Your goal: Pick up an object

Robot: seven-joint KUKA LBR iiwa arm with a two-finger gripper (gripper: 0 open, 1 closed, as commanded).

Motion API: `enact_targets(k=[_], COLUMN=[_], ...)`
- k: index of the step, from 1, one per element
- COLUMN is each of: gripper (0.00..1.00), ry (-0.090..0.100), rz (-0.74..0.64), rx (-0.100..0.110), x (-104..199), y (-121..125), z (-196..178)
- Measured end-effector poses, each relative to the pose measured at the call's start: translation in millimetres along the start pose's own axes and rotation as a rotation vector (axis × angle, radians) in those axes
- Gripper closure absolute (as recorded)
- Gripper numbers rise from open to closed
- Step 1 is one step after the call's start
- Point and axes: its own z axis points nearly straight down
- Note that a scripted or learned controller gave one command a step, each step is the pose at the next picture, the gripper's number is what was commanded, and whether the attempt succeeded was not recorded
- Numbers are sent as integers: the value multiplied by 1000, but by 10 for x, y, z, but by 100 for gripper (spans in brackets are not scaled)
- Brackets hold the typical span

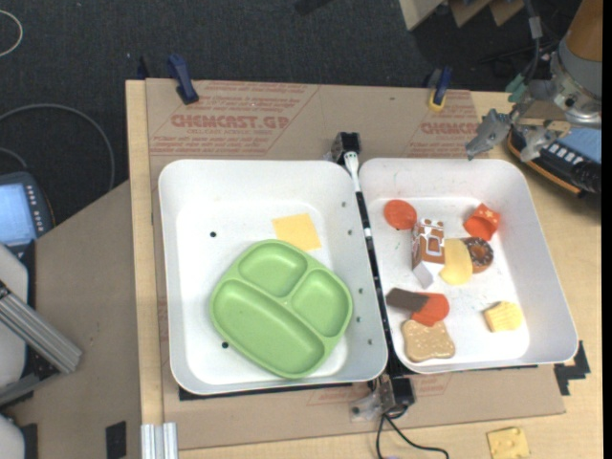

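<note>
White plastic bins sit side by side on the surface, which is covered with brown cardboard held by a blue clamp at the far left and another at the far right. The left bin holds a green divided plate toward its near side and a yellow cheese slice lying flat just beyond the plate's far edge. The right bin holds a scatter of toy food: a red round piece near the far left, an orange-red piece toward the far right, a small carton tipped on its side in the middle, a pale yellow piece touching a brown doughnut, a brown slab beside a red tomato slice, a piece of toast at the near edge, and a yellow cheese block well apart to the right. The tool hangs above the far right corner of the right bin, outside its rim and clear of every item; I cannot tell how its jaws stand
</note>
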Motion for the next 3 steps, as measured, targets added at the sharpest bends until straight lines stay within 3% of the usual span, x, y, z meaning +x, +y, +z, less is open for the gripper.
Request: enact_targets(k=[1, 2, 3], gripper=[0, 0, 100], ry=[1, 16, 5], rz=[3, -3, -4], rx=[7, 6, 1], x=[-617, -661, -685], y=[-185, -255, -246], z=[915, 2024, 1872])
